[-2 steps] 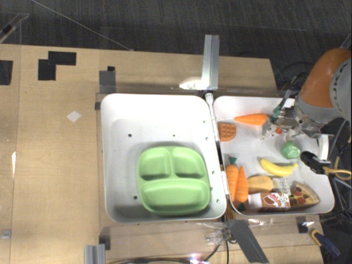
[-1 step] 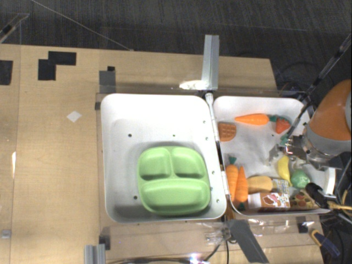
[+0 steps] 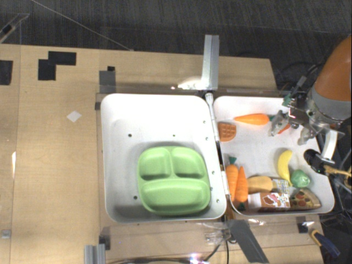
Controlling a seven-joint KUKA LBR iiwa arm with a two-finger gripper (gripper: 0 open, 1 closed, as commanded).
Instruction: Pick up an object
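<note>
One carrot [image 3: 252, 119] lies just left of the claw [image 3: 281, 122].

Two bins sit side by side on the tabletop [image 3: 49, 147]. The left bin [image 3: 118, 114] holds a tray [image 3: 173, 179] near its front. The right bin [image 3: 250, 142] holds a carrot [image 3: 252, 119] at the back, a waffle [image 3: 226, 131] by its left wall, a banana [image 3: 284, 165] to the right, and two carrots [image 3: 237, 183] and a bread roll [image 3: 259, 183] at the front
</note>
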